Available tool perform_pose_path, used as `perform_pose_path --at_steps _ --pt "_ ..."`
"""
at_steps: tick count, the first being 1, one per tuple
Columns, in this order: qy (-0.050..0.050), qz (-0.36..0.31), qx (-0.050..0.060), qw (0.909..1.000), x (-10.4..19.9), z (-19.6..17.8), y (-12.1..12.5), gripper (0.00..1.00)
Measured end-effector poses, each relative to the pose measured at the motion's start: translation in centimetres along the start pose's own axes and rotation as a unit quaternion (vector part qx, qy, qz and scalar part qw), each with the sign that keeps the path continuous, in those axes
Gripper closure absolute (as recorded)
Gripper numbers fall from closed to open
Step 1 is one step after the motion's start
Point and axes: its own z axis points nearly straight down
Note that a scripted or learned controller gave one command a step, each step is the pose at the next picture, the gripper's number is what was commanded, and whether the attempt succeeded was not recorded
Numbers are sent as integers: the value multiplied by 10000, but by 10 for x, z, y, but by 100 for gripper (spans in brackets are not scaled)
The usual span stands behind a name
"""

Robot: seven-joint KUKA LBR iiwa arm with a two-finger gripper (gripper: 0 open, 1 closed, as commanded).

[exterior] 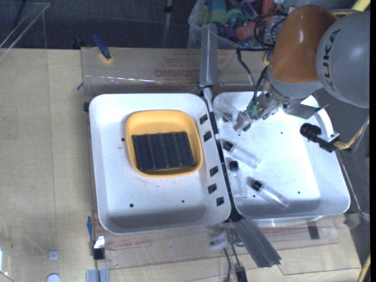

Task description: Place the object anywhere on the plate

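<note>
A yellow plate (154,120) lies in the left bin (111,175). A dark ribbed rectangular block (163,150) lies flat on it and covers most of its middle. My gripper (242,123) hangs low over the back left corner of the right bin (305,181), close to the divider between the bins. I see nothing clearly held in it. Just in front of the gripper lies a clear tube with a dark cap (239,152). A second clear tube with a dark tip (266,191) lies nearer the front.
A small dark piece (233,166) lies by the divider in the right bin. The divider (212,151) carries several black tabs. A clear container of colourful toys (241,4) stands behind the bins. Cardboard (147,69) lines the back of the bench.
</note>
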Motion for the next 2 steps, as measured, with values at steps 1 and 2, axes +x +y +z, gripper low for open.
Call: perform_pose_path --at_steps 1,2 --pt "0 -2 -2 10000 0 0 0 0" --pt "-24 -547 -25 9985 -58 -1 -24 0"
